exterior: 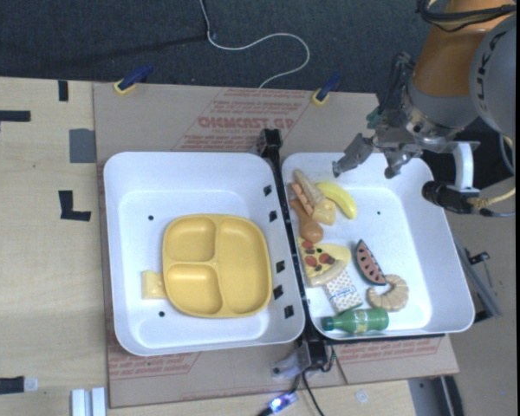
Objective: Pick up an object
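1. Where the arm (pixel 468 50) reaches in at 2 o'clock, the gripper (pixel 371 158) hangs spread wide, holding nothing, over the right bin's (pixel 425 258) far edge.
2. Toy foods lie along that bin's 9 o'clock side: banana (pixel 338 199), hot dog (pixel 305 196), pizza (pixel 322 263), watermelon (pixel 368 263), bottle (pixel 357 321).
3. A yellow plate (pixel 217 264) fills the left bin (pixel 130 232).
4. Red print on the cardboard (pixel 234 120) is reversed; I cannot read it.
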You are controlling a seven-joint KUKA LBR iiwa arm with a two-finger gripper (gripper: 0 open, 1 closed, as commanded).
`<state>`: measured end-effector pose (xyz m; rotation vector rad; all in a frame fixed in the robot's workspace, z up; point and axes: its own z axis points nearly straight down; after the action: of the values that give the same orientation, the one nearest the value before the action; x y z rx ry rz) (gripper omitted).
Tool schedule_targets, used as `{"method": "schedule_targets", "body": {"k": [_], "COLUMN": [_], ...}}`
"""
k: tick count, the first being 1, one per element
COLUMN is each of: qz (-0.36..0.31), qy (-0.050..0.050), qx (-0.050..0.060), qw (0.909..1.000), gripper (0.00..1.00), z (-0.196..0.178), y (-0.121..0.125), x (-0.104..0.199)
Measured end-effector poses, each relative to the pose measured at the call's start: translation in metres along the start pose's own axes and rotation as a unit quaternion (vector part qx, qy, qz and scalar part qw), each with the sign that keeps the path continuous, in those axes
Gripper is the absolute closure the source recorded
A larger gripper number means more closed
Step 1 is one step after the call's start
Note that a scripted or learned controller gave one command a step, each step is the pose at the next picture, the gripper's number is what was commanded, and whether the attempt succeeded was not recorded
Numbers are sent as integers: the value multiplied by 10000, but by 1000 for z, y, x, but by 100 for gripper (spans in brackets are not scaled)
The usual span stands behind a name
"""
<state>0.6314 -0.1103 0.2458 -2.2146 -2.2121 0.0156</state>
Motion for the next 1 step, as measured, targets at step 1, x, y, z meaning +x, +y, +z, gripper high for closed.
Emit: {"method": "schedule_targets", "body": {"k": [1], "qz": [-14], "qy": [-8], "qx": [-69], "qw": [10000], "gripper": [0], "z": [-8], "y": [2], "x": [0]}}
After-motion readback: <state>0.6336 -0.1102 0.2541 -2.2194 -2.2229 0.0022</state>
